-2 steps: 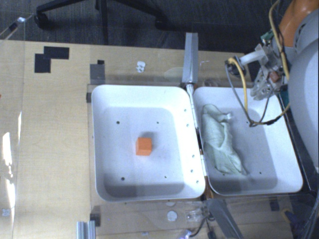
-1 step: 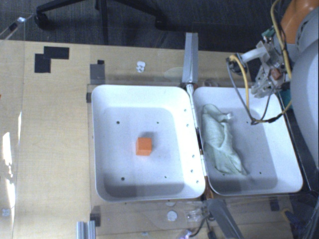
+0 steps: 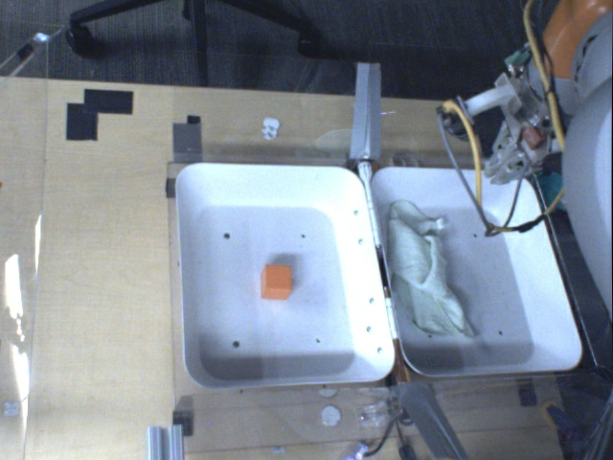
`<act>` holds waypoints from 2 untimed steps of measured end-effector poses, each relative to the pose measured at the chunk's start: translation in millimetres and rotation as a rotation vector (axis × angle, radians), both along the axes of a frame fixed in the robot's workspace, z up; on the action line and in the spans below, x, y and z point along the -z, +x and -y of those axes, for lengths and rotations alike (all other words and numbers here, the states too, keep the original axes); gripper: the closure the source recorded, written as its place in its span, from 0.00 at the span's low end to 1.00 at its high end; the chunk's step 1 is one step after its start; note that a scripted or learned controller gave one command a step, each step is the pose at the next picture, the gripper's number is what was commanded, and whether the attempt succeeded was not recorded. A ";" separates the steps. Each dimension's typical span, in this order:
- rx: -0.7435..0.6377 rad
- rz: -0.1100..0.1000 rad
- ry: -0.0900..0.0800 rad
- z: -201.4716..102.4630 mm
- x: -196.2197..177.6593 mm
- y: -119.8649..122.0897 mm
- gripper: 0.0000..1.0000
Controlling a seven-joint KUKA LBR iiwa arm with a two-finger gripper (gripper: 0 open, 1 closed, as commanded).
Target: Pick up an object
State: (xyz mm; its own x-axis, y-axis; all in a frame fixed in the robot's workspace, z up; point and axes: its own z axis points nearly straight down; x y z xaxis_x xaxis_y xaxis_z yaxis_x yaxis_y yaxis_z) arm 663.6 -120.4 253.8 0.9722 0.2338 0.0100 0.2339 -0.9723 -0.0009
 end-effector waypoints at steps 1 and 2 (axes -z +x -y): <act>-0.007 0.001 0.001 -1.7 -10.4 0.9 1.00; -0.014 0.002 0.001 -3.4 -21.0 1.7 1.00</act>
